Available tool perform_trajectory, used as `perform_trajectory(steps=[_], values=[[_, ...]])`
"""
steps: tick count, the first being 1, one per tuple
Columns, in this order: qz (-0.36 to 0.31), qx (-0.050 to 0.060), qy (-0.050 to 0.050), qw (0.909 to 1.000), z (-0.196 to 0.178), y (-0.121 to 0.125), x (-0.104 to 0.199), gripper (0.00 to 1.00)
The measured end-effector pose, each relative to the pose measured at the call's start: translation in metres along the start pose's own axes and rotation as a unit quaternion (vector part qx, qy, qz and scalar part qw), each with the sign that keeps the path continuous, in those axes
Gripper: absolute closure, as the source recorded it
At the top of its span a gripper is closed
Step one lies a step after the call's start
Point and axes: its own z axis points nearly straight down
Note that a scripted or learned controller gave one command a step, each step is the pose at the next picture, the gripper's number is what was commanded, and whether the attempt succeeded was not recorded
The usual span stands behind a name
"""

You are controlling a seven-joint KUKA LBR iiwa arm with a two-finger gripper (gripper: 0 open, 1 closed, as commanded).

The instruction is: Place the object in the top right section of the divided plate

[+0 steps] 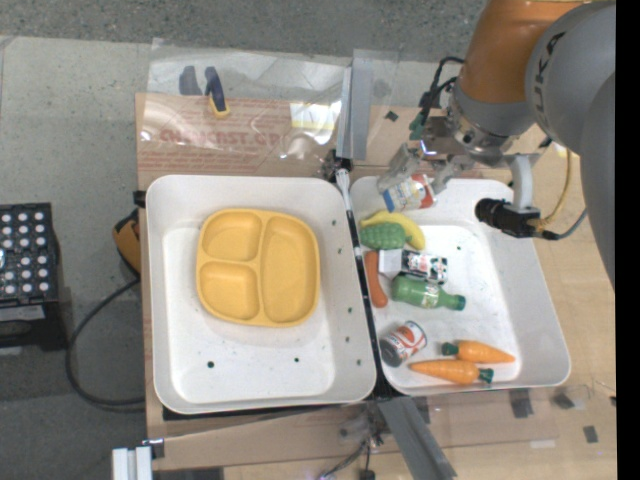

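The hand [418,173] is clamped on a small clear plastic bottle [408,194], at three o'clock from the yellow divided plate [258,267].

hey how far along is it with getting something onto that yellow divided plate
Nothing looks done: the yellow divided plate in the left bin has nothing on it. In hand: the gripper sits over the right bin's top edge at a small bottle; a firm grip isn't clear. Left: carry and place.
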Motion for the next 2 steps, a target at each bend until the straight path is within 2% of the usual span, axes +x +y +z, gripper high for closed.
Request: perform_trajectory(steps=[1,2], values=[[0.0,0.001,0.0,1.0,0.046,-0.005,0.122,1.0],[0.023,0.001,0.0,0.9997,0.041,-0.003,0.185,1.0]])
